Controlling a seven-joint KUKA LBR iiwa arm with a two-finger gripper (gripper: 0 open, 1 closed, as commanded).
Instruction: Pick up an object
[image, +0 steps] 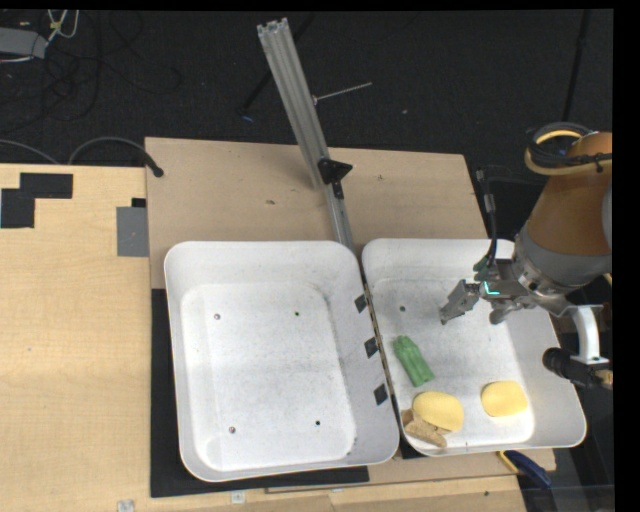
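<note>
- Two white bins sit side by side on the bench; the right bin (540, 425) serves as the landmark for all entries below.
- Left of the right bin: the left bin (265, 360), bare white floor apart from a few small dark dots.
- Just inside the right bin's left wall, about mid-length: a green object (412, 361), elongated, lying at a slant.
- Near the right bin's front edge, left side: a yellow lump (439, 410), with a small tan scrap (428, 432) touching its front-left.
- Near the front edge, further right: a second yellow piece (505, 398), apart from the first.
- Over the right bin's rear half, right of centre: the gripper (482, 305), fingers spread apart with nothing between them. It looks to be above the bin floor, well clear of all candidates.
- Judgement: the step in hand is the approach; no target taken yet. The green object is nearest and lies clear of its neighbours, so it looks the cleanest pick.
- To do it well: centre over the object's middle, turn the fingers to close across its narrow width, and keep off the bin wall during descent.
- Risk: the rounded yellow pieces may roll out of the closing fingers; the tan scrap crowds the left one.
</note>
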